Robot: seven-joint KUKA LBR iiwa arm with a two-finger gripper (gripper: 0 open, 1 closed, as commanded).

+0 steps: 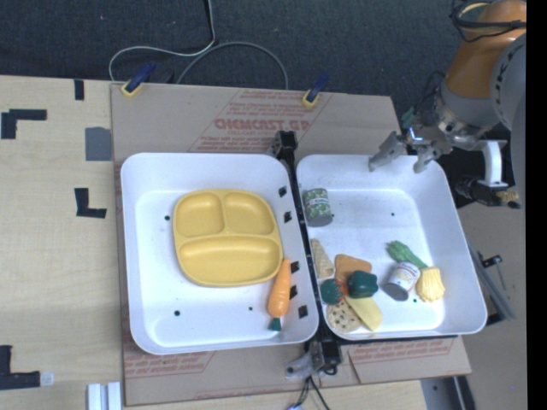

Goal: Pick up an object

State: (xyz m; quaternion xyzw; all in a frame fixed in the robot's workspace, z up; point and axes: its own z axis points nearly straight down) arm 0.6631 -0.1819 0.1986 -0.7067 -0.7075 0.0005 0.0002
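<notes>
The objects to pick from lie mostly in the right bin [461, 254], bunched toward its near side. A small green-labelled can [317, 206] sits apart from them, against the bin's left wall and further back. In the cluster are a pale corn cob [322, 259], an orange piece [351, 266], a dark green round piece [362, 284], a teal one [330, 292], a speckled cracker-like slab [343, 317] and a yellow wedge [369, 313]. To their right lie a green leafy item [404, 253], a little tin can [401, 280] tipped on its side and a yellow corn piece [430, 284].

The gripper [400, 158] hangs over the far edge of that bin, well apart from the cluster and off to the right of the green-labelled can. Its two fingers are spread wide with nothing between them.

In the left bin [137, 229] a yellow divided plate [227, 237] lies flat in the middle, and a toy carrot [279, 292] rests just beside its near right corner, close to the wall shared with the other bin. Both bins sit on a cardboard sheet [197, 118] held by clamps [135, 83] at its far edge.
</notes>
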